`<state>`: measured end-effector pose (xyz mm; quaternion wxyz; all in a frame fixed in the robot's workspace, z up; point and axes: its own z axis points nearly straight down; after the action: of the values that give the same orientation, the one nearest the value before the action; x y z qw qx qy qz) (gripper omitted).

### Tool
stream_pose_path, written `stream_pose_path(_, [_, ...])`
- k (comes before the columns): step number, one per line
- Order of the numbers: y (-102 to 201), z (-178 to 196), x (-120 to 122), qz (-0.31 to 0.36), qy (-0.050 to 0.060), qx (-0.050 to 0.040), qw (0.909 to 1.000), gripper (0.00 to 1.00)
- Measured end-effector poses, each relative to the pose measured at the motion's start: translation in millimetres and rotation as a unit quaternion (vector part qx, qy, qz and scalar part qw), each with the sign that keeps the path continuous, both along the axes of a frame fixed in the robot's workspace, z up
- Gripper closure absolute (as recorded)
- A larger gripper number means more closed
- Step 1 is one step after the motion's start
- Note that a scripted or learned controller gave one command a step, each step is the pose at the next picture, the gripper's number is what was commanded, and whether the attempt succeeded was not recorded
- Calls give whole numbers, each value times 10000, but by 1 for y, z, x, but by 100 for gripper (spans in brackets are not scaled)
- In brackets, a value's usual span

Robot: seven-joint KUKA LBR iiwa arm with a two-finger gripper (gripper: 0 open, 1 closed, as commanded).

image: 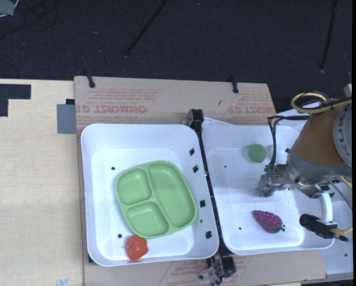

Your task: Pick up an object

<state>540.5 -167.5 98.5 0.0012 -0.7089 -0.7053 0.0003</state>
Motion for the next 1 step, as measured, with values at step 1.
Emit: stream_pose_path(1, [2,62,-3,34,-25,-9,10000,100])
